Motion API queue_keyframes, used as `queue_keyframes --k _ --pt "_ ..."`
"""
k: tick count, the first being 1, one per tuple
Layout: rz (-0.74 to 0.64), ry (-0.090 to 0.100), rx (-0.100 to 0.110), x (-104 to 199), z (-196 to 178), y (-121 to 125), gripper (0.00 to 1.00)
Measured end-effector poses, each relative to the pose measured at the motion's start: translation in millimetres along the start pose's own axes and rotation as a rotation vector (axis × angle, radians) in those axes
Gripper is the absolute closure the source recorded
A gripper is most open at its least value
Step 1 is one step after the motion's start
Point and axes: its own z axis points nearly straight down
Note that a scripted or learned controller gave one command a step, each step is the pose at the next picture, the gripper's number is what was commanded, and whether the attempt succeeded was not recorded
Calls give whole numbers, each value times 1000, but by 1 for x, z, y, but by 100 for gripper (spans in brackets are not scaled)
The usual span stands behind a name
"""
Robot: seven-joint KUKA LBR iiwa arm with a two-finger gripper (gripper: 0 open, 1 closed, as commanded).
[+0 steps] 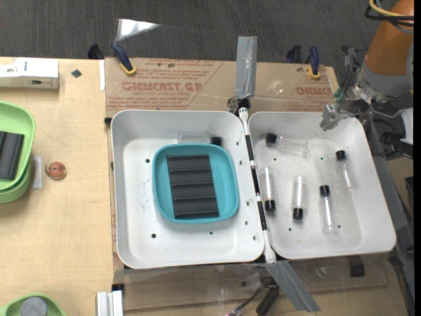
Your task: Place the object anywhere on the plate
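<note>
A robotics lab: pale wooden table [66,242] with two white bins [131,242] clamped over printed cardboard [171,84] at twelve o'clock, clear capped tubes [297,197] scattered in the three o'clock bin, grey-and-orange industrial arm [388,38] at two o'clock.

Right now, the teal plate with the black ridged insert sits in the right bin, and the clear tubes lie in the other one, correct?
Not quite. The camera view shows the teal plate with its black ridged insert in the left bin; the clear tubes lie in the right bin.
</note>
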Motion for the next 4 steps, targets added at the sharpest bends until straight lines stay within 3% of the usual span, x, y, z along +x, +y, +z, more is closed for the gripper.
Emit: queue_keyframes --k 1,2,3,4 --pt "-91 0 -1 54 -30 -39 100" --pt "-258 1 1 110 -21 -38 100" --pt "-520 0 0 170 -11 -66 100" --pt "-778 0 0 244 -13 -79 100"
